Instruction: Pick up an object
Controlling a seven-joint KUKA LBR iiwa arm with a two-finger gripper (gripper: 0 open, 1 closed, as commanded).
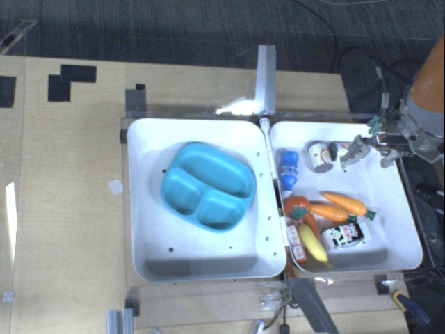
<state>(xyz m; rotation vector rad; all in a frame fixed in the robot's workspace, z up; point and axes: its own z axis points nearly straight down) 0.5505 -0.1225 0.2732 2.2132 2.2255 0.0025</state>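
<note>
The right bin [407, 218] holds a blue bottle [288, 169] against its left wall, a small silver can [320, 156] on its side, two orange carrots [345, 203], a red toy vegetable [297, 207], a yellow banana [314, 244] and a small printed box [344, 235]. My gripper [368, 156] hangs over the bin's far right part, just right of the can. It is open, its fingers [352, 152] spread with nothing between them.
In the left bin [149, 256] lies a blue divided plate [207, 185]. A metal post [266, 78] rises behind the wall shared by the two bins. Cables run over the dark floor at the back right.
</note>
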